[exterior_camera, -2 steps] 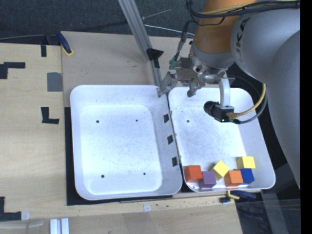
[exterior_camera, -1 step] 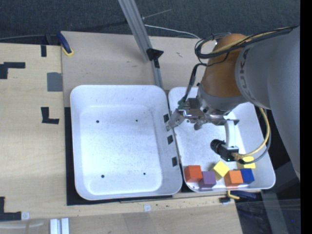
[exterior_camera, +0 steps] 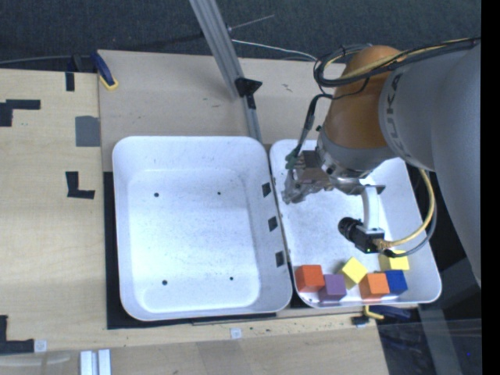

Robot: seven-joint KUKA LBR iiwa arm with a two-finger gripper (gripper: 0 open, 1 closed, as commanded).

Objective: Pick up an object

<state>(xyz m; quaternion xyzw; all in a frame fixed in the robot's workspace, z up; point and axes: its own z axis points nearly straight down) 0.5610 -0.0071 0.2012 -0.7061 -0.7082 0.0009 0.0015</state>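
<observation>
Mostly the arm [exterior_camera: 406, 108] covers the upper part of the right bin [exterior_camera: 422, 209], so whatever lies beneath its grey body and orange band cannot be seen. The gripper [exterior_camera: 295, 190] hangs over the bin's upper left area, close to the wall shared with the left bin [exterior_camera: 195, 225]. Its tips blur into a dark tangle of metal, and I cannot tell how far apart they stand or whether anything sits between them.

Along the near edge of the right bin sits a cluster of small blocks. An orange block [exterior_camera: 309, 276] is at the left, with a purple block [exterior_camera: 334, 286] just beside it. A yellow block [exterior_camera: 354, 270] lies turned so a corner points toward the arm. Another orange block [exterior_camera: 375, 284] touches a blue block [exterior_camera: 396, 282], and a second yellow block [exterior_camera: 394, 263] peeks out behind them, partly hidden. All look roughly cubic, so no long axis is plain.

A black fitting [exterior_camera: 355, 233] on the arm hangs above the blocks, with a yellow cable [exterior_camera: 422, 225] looping past it. The blocks are well apart from the gripper.
</observation>
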